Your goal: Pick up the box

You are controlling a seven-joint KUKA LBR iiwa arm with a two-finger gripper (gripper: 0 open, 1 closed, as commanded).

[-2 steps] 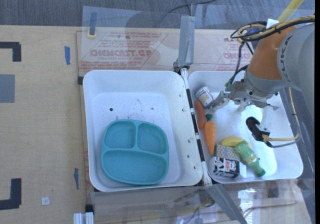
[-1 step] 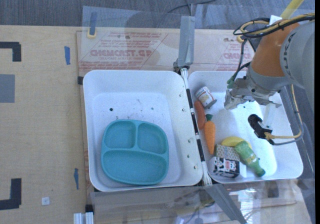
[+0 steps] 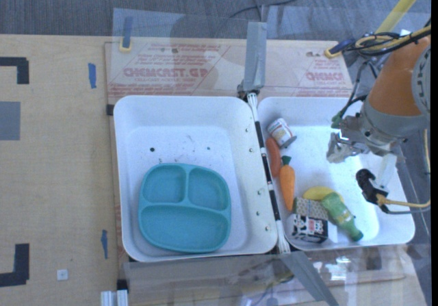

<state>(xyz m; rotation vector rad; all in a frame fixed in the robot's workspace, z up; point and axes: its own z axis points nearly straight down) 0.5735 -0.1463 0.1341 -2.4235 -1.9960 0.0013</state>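
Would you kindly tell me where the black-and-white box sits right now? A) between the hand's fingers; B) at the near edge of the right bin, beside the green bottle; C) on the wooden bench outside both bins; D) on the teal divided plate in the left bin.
B: the box lies at the right bin's near edge, next to the green bottle.

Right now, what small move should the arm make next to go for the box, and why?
Probably shift the gripper toward the near-left corner of the right bin, above the box. The gripper hovers farther back, and the box lies between the carrot and green bottle.
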